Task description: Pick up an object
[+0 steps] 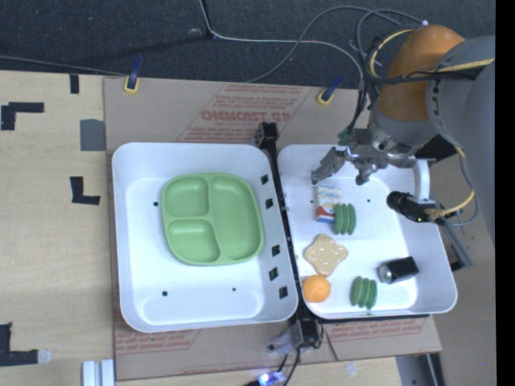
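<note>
Two white bins (121, 215) | left: green divided plastic plate (213, 218) | right: we see small carton (327, 201), green pickles (344, 219) | gripper (348, 167) spread wide, holding nothing, above carton.

**Setting: bench surroundings**

Worktop (48, 240): pale wood-grain surface bearing several black tape marks and a grey patch near its left edge. Cardboard sheet (233, 111): brown, red printed lettering, laid flat on the worktop, held at its far edge by two yellow-and-blue clamps (131, 80). Backdrop (96, 14): dark textured fabric or carpet beyond the far edge. Cables (265, 39): thin, light-coloured, trailing across the backdrop. Lighting: even, overhead, soft shadows.
</note>
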